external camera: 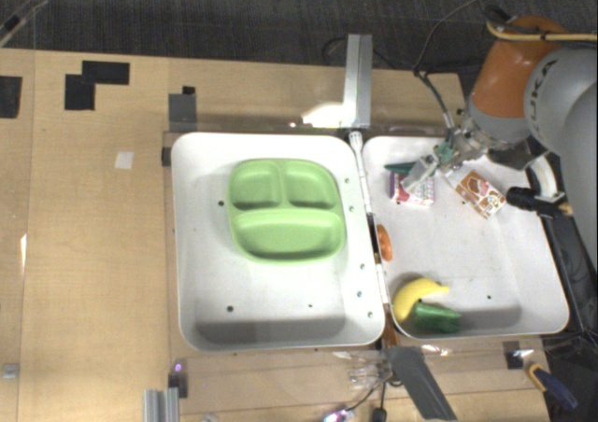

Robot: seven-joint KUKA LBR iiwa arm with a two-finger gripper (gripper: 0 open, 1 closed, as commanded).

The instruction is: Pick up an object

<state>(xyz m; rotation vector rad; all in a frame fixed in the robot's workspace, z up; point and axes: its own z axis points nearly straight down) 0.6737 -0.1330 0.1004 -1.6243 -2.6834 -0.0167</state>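
bins [187, 224]: 2 | green divided plate [285, 208]: 1 | banana [416, 296]: 1 | green item [436, 318]: 1 | small packets [480, 194]: 2, possibly more | orange item [384, 243]: 1

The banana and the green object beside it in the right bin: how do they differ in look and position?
The banana is yellow and curved; the green object is dark green and straighter. The banana lies farther from the bin's front wall; the green object lies nearer to it. The banana reaches closer to the divider between the bins than the green object does. Both lie in the right bin's front left corner, touching each other.
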